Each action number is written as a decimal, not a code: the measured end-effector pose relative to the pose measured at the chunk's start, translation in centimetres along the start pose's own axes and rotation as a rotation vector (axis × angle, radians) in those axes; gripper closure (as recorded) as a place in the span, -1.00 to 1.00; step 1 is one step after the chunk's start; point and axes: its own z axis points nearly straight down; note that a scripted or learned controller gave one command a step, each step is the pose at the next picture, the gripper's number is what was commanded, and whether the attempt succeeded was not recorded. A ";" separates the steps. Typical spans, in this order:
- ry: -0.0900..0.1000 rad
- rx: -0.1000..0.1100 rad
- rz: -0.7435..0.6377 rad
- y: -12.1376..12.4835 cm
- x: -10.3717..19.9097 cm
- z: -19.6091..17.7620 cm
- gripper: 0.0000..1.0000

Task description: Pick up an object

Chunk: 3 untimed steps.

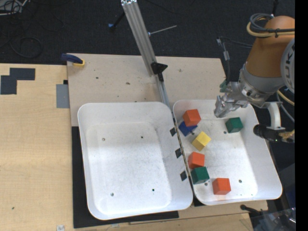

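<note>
Now the gripper (222, 109) hangs low over the right bin (262, 170), just beside the green cube (234, 124) (jaw state impossible to tell), with orange cube (192, 116), blue block (186, 127) and yellow cube (201, 140) scattered further from that green cube.

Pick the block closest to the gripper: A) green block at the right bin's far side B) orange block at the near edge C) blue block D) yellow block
A: the gripper hangs just left of that green block, with the others further off.
</note>
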 end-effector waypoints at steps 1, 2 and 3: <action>-0.001 0.001 0.002 -1.8 4.1 0.0 1.00; -0.001 0.001 0.001 -3.5 9.1 -0.5 1.00; -0.001 0.002 0.000 -4.2 14.4 -0.8 1.00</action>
